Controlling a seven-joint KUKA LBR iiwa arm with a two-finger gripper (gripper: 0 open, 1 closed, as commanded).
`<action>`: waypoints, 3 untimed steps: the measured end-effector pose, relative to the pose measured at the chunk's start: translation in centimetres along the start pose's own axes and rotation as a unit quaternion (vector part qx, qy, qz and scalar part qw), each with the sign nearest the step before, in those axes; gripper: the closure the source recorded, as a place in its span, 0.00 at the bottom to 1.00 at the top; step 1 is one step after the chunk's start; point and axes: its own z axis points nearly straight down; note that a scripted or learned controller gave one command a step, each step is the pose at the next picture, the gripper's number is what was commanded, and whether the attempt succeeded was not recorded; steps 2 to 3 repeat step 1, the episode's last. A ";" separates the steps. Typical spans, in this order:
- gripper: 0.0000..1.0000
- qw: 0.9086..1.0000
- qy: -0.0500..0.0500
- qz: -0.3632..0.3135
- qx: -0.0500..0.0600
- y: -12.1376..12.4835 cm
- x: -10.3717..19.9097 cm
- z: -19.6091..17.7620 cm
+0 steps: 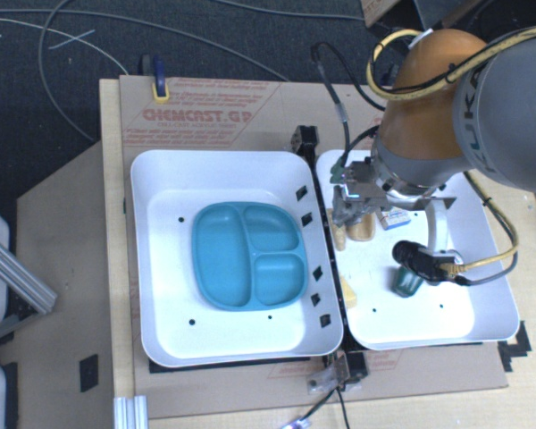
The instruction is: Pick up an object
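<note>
My gripper [352, 211] hangs low over the left part of the right bin [482, 311], close to the wall between the two bins. A small tan object [361, 230] lies directly beneath it, partly hidden by the gripper. A small teal cylinder [406, 281] sits in the same bin, a little to the right and nearer the front. A small white and blue item [394, 221] peeks out under the wrist. Whether anything is held is not visible.
The left bin [161, 311] holds a blue divided plate [248, 255] at its middle. The grey and orange arm [447, 88] covers the back right of the right bin. A cardboard sheet [201, 110] lies behind the bins. Cables run across the dark floor.
</note>
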 end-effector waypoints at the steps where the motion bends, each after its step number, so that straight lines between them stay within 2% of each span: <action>1: 1.00 1.000 0.000 0.000 0.000 -1.5 5.7 -0.7; 3: 1.00 1.000 0.000 0.000 0.000 -1.5 5.7 -0.7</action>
